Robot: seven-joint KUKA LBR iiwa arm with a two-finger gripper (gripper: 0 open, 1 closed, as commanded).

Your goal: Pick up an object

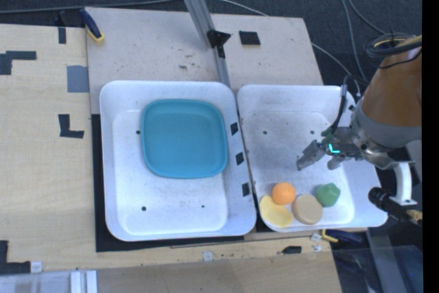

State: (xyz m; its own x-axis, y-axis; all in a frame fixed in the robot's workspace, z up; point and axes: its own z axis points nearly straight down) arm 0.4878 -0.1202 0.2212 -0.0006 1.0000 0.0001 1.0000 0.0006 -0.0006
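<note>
From my remote station I look down at a slant on a bench carrying two shallow white bins side by side. The left white bin [123,209] holds a square turquoise plastic plate with rounded corners [184,138], lying flat toward the bin's far half, with bare floor along its near edge. The right white bin [274,106] has most of its floor open, speckled with dark marks, and its objects are crowded into the near edge: a small orange ball [283,193], touching a flat pale yellow disc [274,215] that lies in the near left corner, a round tan beige piece [308,210] just beside the ball, and a small green lumpy object [328,194] next to the tan piece, close to the right wall. The grey arm with its orange band [399,89] reaches in over the right rim. Its two-finger gripper [317,154] hangs above the bare middle of the right bin, beyond the cluster and apart from every object, with one dark finger [307,157] pointing left. I cannot tell whether the fingers are spread or pressed together, and nothing is visibly between them.
</note>
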